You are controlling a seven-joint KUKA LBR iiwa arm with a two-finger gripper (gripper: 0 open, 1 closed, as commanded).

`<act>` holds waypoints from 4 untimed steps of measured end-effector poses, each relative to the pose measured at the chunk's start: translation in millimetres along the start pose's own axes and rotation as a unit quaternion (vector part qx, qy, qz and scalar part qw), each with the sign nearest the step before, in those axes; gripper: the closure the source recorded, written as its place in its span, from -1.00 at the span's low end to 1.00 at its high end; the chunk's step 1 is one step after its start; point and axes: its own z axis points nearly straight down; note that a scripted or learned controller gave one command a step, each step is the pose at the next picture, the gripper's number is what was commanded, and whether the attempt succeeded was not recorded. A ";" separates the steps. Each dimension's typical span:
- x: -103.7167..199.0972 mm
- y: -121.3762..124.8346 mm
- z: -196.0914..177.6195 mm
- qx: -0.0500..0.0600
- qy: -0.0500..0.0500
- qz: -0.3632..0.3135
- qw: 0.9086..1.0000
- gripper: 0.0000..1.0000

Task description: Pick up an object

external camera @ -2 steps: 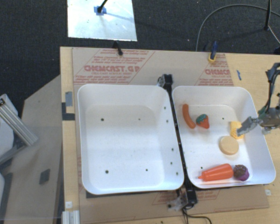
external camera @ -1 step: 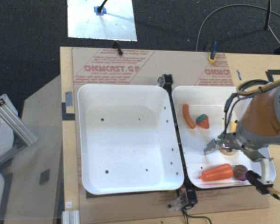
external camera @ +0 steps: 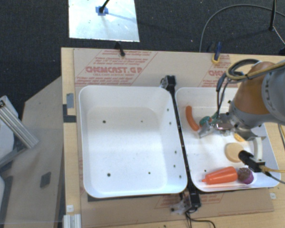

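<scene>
Nearest the camera, at the right bin's (external camera: 275, 148) 6 o'clock edge, an orange carrot (external camera: 221, 175) lies touching a purple ball (external camera: 246, 175) at its 3 o'clock end. Just beyond, toward 12 o'clock, sits a pale yellow disc (external camera: 234, 152). Farther in, the pincer (external camera: 205, 126) hangs low over the bin floor, whether wide or narrow I cannot tell. An orange sausage-shaped piece (external camera: 192, 117) lies just at its 10 o'clock. The left bin (external camera: 90, 141) sits beside, at 9 o'clock.
</scene>
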 end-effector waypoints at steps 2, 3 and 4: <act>-5.9 61.5 3.7 0.005 0.001 0.003 1.000 -1.00; -1.1 68.9 3.0 0.005 0.001 0.001 1.000 -1.00; -6.5 59.2 3.6 0.006 0.001 0.003 1.000 -1.00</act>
